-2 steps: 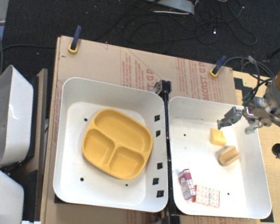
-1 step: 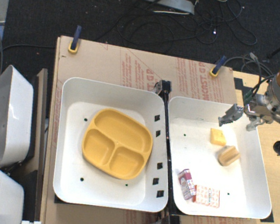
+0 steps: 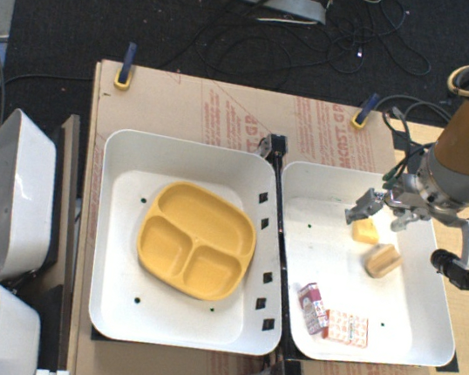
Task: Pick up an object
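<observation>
Both bins, the left bin point(image 3: 116, 208) and the right bin point(image 3: 424, 327), are plain white. The divided plate point(image 3: 195, 240) is a uniform mustard yellow. A yellow block point(image 3: 366, 232) is pale, the bread-like piece point(image 3: 382, 261) tan. The small packet point(image 3: 313, 308) shows red, white and dark print; the flat card point(image 3: 347, 329) is white with red pattern. The board point(image 3: 229, 111) is brown with faded red lettering, its two clamps point(image 3: 127, 64) blue and yellow.

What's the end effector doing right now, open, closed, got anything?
End effector: open, holding nothing, fingers spread just above the yellow block in the right bin.
</observation>
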`<state>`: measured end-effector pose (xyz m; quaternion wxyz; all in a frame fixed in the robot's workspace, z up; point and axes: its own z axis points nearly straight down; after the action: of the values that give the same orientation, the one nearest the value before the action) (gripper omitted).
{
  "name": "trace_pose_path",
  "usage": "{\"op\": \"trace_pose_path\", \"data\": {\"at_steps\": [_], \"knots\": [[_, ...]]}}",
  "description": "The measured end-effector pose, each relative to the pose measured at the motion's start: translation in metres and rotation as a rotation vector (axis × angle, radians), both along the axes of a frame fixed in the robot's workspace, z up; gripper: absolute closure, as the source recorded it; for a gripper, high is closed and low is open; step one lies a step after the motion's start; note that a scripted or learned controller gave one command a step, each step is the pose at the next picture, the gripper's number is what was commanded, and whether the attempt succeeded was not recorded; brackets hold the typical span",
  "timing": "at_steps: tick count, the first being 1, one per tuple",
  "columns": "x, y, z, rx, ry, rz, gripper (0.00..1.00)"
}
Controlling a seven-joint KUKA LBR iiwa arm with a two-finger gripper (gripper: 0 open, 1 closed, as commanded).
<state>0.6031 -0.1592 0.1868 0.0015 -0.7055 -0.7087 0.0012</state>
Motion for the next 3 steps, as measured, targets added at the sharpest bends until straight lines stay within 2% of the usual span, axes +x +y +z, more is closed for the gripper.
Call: {"op": "trace_pose_path", "data": {"at_steps": [2,3], "knots": [[0.001,0.0,-0.097,0.0,-0.001,-0.006,0.0],[0.002,0.0,-0.083,-0.001,-0.006,-0.006,1.0]]}}
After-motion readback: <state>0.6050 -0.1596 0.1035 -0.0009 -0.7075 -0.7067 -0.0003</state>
